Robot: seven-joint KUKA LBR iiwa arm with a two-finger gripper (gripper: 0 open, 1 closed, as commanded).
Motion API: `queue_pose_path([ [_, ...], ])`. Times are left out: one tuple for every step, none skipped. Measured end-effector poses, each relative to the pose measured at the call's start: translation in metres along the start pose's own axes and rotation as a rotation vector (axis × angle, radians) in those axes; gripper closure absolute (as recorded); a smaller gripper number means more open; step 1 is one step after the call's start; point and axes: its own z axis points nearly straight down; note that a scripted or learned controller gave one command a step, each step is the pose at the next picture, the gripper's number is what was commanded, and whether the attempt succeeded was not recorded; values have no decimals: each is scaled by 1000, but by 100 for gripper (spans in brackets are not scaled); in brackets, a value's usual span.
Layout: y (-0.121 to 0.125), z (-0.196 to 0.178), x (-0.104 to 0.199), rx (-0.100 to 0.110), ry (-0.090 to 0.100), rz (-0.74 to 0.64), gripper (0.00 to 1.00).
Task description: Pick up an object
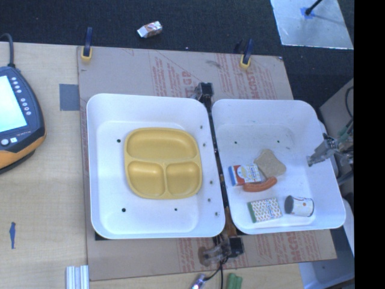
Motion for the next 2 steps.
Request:
queue_pose_path([
  [54,111,61,3,0,-3,0],
  [73,159,64,1,-1,-2,0],
])
